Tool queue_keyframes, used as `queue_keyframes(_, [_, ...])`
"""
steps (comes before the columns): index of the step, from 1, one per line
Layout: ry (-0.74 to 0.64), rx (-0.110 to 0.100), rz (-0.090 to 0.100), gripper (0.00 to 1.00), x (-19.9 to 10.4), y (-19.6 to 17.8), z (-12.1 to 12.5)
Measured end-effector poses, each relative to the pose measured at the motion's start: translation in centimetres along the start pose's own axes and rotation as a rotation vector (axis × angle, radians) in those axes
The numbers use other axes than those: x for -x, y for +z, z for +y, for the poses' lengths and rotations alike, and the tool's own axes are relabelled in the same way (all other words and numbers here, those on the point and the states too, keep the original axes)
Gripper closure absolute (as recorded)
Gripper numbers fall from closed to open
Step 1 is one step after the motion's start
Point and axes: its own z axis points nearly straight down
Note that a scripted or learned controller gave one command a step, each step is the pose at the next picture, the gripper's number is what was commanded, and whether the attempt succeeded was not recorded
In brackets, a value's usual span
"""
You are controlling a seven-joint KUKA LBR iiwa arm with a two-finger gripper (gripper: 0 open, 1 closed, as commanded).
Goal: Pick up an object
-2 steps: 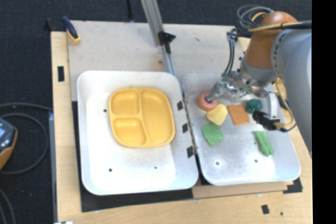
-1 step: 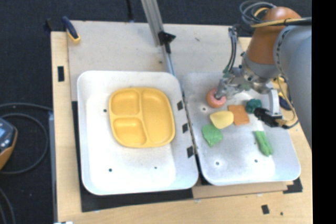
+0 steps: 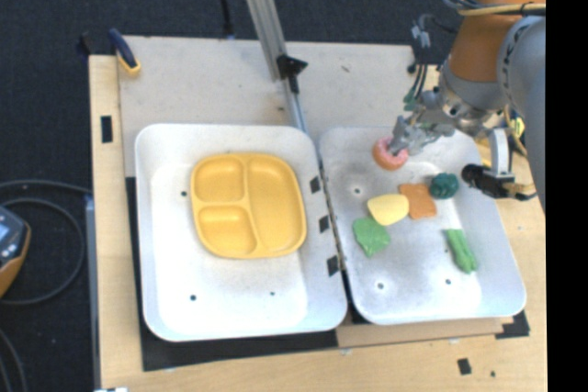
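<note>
Here the arm [image 3: 487, 41] reaches down-left, its pincer [image 3: 401, 142] touching the pink ring [image 3: 390, 155]; finger state unclear

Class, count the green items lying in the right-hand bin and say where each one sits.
3. A dark green lump near the far right, a light green piece at the bin's middle left, and a long green piece toward the near right. The arm may hide more.

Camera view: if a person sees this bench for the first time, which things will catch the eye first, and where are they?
The yellow divided tray lies in the middle of the left bin and stands out most. The orange-banded arm comes in from the right, and its gripper is low over a pink ring at the far edge of the right bin. Nearer lie small toys, among them a yellow piece and green pieces.
</note>
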Motion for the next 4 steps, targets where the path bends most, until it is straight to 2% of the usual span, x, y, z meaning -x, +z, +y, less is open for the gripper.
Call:
queue_keyframes(1, [-0.001, -0.001, 0.001, 1.0, 0.2, -2.9, 0.1])
queue_keyframes(2, [-0.003, -0.004, 0.003, 1.0, -4.5, -4.1, -1.7])
queue_keyframes(3, [-0.004, -0.005, 0.003, 1.0, -9.7, -5.4, -2.4])
queue_keyframes(4, [-0.003, -0.007, 0.003, 1.0, -14.6, -4.5, -3.5])
